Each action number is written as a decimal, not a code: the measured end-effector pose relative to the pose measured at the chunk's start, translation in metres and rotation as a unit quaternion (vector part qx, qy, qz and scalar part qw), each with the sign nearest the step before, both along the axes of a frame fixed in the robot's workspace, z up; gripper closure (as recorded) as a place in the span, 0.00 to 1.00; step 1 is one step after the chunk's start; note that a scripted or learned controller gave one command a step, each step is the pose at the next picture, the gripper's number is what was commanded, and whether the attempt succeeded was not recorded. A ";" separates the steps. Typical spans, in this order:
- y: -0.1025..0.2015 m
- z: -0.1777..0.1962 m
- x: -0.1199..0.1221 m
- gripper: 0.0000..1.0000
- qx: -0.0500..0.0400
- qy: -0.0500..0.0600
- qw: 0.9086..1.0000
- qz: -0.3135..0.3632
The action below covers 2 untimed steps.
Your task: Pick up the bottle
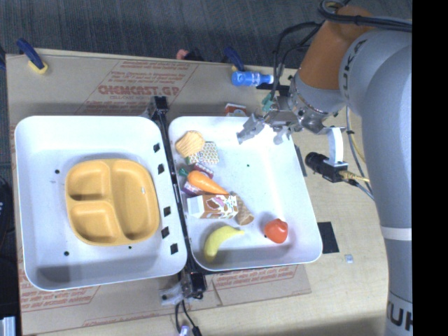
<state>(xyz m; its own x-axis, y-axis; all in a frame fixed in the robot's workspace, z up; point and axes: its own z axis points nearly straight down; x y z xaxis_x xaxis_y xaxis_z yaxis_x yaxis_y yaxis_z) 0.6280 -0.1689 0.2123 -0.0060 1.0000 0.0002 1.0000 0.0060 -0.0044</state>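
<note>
The gripper (264, 132) hangs over the 12 o'clock rim of the right bin (297, 187), its two fingers spread wide with nothing between them. That suits an arm that has not yet committed to a target. It sits above bare white floor, well apart from the toys, which crowd the bin's 9 o'clock side against the divider. No item there reads plainly as a bottle. The likeliest candidate is the small labelled object (205, 157) lying just at 5 o'clock of the round cracker (189, 143) and touching or nearly touching the carrot (205, 182) at its 6 o'clock; its shape is too small and crowded to confirm. Below the carrot lies a printed carton (220, 205). A banana (219, 240) rests at the bin's 7 o'clock and a red tomato-like piece (276, 230) at its 5 o'clock, both standing freer. The left bin (35, 187) holds a yellow divided plate (112, 200) near its centre, which plays no part in the task. A blue clamp (246, 79) grips the cardboard at 11 o'clock of the gripper, probably to keep the base sheet from sliding. Because the candidate is wedged among neighbours, the wide opening looks sensible, but the fingers would probably need to travel toward 8 o'clock and descend between the cracker and the carrot without catching either.
</note>
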 end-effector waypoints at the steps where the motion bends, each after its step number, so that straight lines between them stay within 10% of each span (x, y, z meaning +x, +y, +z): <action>1: 0.001 0.010 0.000 1.00 0.000 0.001 1.000 0.003; 2: -0.043 0.074 -0.049 1.00 0.000 -0.002 0.983 0.183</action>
<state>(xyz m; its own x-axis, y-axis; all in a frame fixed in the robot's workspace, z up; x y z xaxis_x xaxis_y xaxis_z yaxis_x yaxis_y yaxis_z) 0.5789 -0.2115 0.2865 -0.3645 0.9312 -0.0014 0.9312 0.3645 -0.0010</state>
